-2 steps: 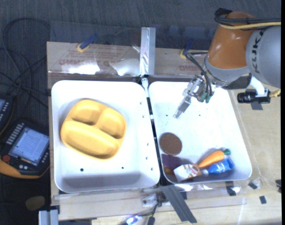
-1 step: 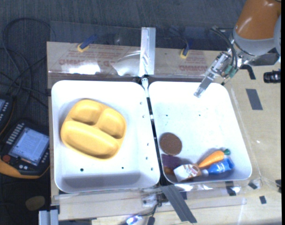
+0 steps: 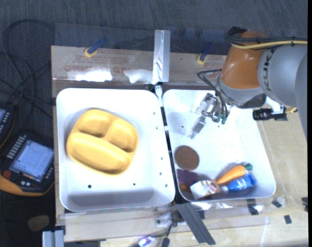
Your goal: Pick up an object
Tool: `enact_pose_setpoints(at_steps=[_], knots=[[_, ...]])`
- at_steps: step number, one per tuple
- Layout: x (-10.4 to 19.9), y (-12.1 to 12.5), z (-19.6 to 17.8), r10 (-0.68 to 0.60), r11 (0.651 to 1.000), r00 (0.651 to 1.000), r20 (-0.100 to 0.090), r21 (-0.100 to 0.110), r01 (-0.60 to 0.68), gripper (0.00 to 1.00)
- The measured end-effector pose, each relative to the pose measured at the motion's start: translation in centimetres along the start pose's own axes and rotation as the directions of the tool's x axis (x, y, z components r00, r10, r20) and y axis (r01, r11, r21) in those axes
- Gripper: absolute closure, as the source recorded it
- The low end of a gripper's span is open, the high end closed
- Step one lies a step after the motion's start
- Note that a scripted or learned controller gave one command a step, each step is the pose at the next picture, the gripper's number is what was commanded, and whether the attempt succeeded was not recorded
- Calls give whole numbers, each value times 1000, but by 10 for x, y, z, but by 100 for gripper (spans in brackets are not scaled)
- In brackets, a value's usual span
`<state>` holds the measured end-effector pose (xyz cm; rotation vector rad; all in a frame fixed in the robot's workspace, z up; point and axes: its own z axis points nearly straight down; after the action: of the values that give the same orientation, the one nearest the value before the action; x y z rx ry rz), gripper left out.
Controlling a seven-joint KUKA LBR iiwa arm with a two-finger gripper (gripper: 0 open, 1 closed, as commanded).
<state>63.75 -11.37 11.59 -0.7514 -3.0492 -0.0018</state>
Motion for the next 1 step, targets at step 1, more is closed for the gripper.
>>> enact_pose_setpoints(at_steps=[1], knots=[[18,71,-68,-73,997,997,2,-1,73,0]])
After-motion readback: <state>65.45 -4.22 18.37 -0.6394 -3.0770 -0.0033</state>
